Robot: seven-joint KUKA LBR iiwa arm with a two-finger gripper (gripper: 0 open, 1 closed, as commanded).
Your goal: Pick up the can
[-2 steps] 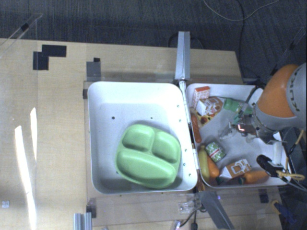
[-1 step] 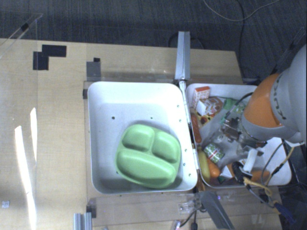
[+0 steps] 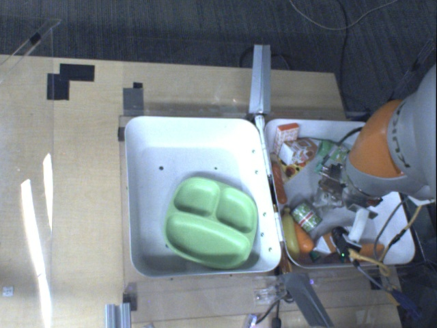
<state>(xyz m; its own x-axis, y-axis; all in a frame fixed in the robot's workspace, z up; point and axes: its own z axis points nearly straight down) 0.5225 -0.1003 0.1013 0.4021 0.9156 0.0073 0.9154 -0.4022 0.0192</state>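
The can [image 3: 306,218] lies tilted in the right bin [image 3: 403,250], just left of and below the gripper [image 3: 332,191], whose grip state I cannot tell.

Lying in the left bin [image 3: 140,183]: a green divided tray [image 3: 212,221], toward the near side. Crowding the right bin [image 3: 403,248]: a green-labelled can [image 3: 306,219] lying tilted beside an orange item [image 3: 305,241] and a yellow item [image 3: 291,236], a boxed packet [image 3: 287,137] at the far end. Reaching in from the right over the clutter: the gripper [image 3: 332,195], just right of the can.
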